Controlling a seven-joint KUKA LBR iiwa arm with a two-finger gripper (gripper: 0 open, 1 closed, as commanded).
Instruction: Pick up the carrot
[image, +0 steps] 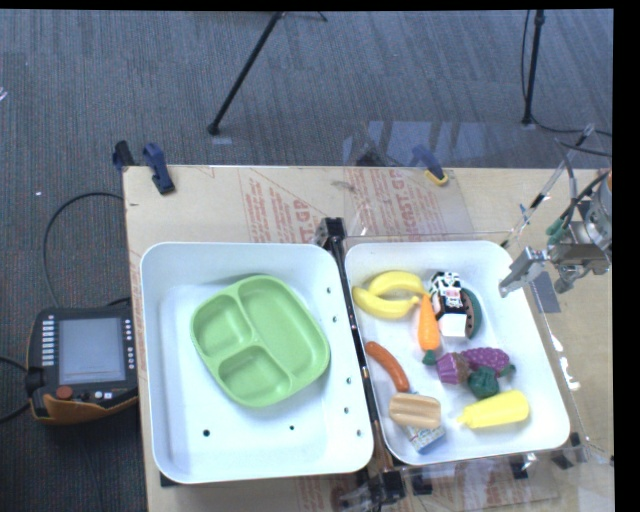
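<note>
Carrot (428, 324) is lying in right bin (520, 262), wedged btwn banana (386, 294) and cow toy (451, 301). Tool (548, 272) is hovering over bin's right rim, grip state unclear. Risk: crowding neighbours making it snag wrong item.

A green divided plate (261, 339) with three compartments is seen lying in the left white bin (170, 420). In the right white bin (545, 400) a yellow banana (388, 293) is placed near the back left corner, with a black-and-white cow figure (450, 300) just beside it. A sausage (388, 366) is laid slantwise near the left wall. A purple bunch of grapes (478, 361) and a small dark green item (484, 382) (too small to be identified) are found near the middle, a yellow corn cob (494, 410) in front of them. A tan bread piece (415, 410) is set near the front. A handheld control pendant (85, 362) is seen on the floor at the left.
</note>
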